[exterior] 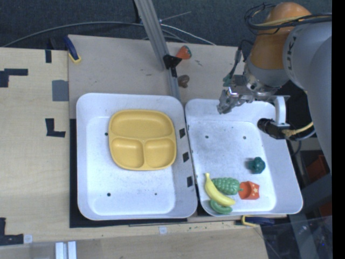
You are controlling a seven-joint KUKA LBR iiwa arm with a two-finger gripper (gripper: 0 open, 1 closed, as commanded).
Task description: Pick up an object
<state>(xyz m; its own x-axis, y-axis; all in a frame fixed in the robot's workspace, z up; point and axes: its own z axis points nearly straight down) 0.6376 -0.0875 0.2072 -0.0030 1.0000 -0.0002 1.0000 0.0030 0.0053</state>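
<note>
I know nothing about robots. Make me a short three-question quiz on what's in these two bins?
1. True or false: the yellow divided plate lies in the left bin.
2. Which toy touches the banana? A) dark green ball B) bumpy green fruit
3. Fill in: the gripper hangs over the right bin's ____ edge.

Key: 1 true; 2 B; 3 far.

Even overhead light, soft shadows, slight blur, perhaps compression.
</note>
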